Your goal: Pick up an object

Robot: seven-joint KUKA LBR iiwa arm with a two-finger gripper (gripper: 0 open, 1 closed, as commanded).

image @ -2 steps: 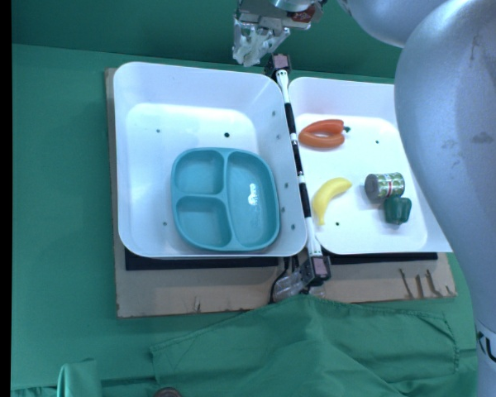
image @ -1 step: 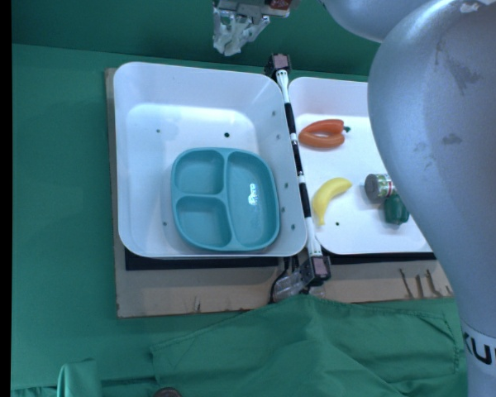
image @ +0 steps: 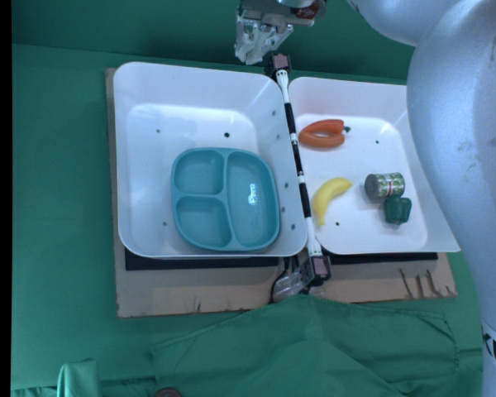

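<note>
My gripper [image: 253, 50] hangs high at the top of the camera view, above the far edge where the two bins meet, with nothing seen between its fingers. The right bin [image: 422, 222] holds an orange-red pepper [image: 323, 133] at its far left, a yellow banana [image: 329, 197] near the divider, a small tin can [image: 384, 186] lying on its side, and a dark green pepper [image: 398, 211] just in front of the can. A teal divided plate [image: 226, 198] lies in the left bin [image: 149, 98].
A black-and-white striped bar [image: 297, 160] runs between the bins. The big grey arm [image: 463, 139] covers the right side of the view and overhangs the right bin's edge. Green cloth [image: 314, 346] lies bunched in front of the cardboard base.
</note>
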